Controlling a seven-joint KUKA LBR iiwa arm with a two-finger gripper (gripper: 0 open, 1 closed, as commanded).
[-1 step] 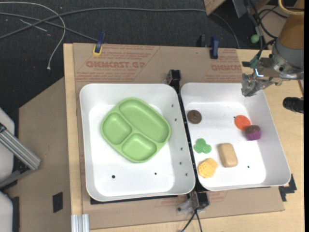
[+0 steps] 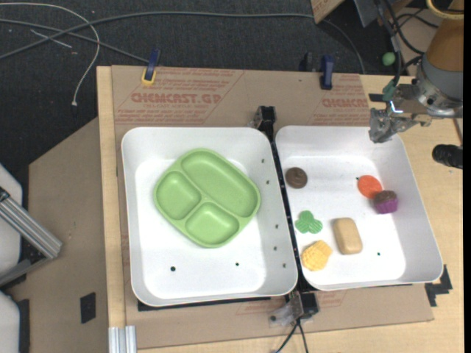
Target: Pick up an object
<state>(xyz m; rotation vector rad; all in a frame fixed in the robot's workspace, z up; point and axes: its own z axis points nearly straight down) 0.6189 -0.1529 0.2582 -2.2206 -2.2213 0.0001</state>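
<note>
The right bin (image 2: 346, 149) holds several small items: a brown round cookie (image 2: 296, 177), an orange-red piece (image 2: 369, 185), a purple grape bunch (image 2: 385, 201), a green clover shape (image 2: 308, 222), a tan bread loaf (image 2: 347, 236) and a yellow corn piece (image 2: 316, 255). My gripper (image 2: 383, 129) hangs over the bin's far right corner, above and to the right of the orange-red piece. Nothing shows between its fingers. The arm comes in from the upper right.
The left bin (image 2: 143, 256) carries a green divided plate (image 2: 207, 197). Two blue clamps (image 2: 151, 65) (image 2: 327, 71) hold the cardboard base at the far edge. A black divider bracket (image 2: 265, 116) sits between the bins. Cables lie on the floor at the far left.
</note>
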